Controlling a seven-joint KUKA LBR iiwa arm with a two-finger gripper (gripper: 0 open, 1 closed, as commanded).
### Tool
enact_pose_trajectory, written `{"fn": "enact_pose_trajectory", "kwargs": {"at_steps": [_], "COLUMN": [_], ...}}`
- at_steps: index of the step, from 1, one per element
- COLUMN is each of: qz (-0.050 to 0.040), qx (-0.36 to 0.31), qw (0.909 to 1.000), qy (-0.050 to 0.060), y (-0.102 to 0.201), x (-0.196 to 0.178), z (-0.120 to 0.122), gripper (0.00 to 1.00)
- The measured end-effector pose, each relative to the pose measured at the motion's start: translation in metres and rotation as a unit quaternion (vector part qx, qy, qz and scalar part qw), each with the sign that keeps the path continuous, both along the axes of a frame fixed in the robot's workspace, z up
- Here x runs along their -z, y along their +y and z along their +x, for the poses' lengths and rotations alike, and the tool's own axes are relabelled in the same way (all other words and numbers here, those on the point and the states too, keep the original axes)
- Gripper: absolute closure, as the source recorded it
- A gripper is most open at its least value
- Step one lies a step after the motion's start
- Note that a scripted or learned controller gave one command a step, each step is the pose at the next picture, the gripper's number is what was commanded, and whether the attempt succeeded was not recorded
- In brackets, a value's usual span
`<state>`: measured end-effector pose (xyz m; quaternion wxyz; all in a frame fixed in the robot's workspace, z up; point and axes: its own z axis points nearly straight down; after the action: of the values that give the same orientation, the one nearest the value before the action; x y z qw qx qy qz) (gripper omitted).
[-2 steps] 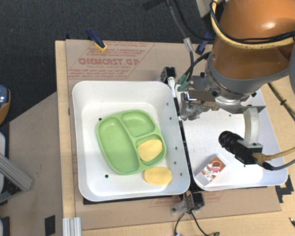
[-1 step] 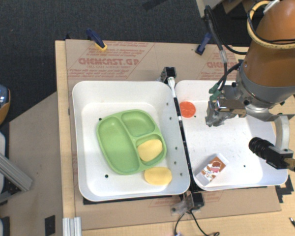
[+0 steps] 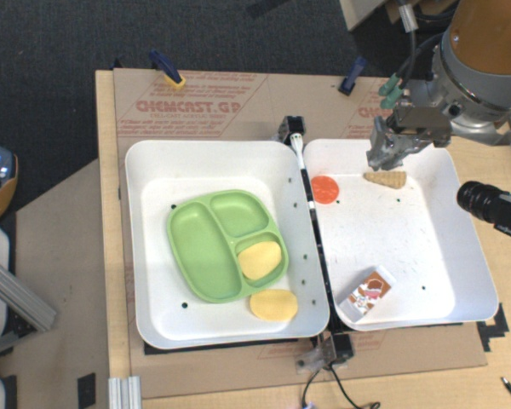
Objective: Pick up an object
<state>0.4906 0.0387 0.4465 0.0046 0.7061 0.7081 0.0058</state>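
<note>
Brown cardboard bench, white bins, dark carpet, claw grip unclear

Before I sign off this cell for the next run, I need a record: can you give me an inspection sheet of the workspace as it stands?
Surface: two white bins side by side, left bin and right bin, on a cardboard sheet.
Job's things: tan cone-shaped piece and orange disc at the right bin's far side; small printed packet in its near left corner; yellow piece in the left bin.
Clutter: green divided tray in the left bin, another yellow piece in one compartment.
Hand: hand just above the cone piece.
Cables: dark cables above the wrist.
Surroundings: blue clamps on the cardboard's far edge; dark floor.
</note>
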Motion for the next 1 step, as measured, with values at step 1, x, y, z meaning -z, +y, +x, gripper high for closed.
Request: {"fn": "enact_pose_trajectory", "kwargs": {"at_steps": [1], "qz": [0.0003], "qx": [0.000], "qw": [1.0000], "qy": [0.000], "y": [0.0107], "x": [-0.0951], "z": [-0.0114], "gripper": [1.00]}}
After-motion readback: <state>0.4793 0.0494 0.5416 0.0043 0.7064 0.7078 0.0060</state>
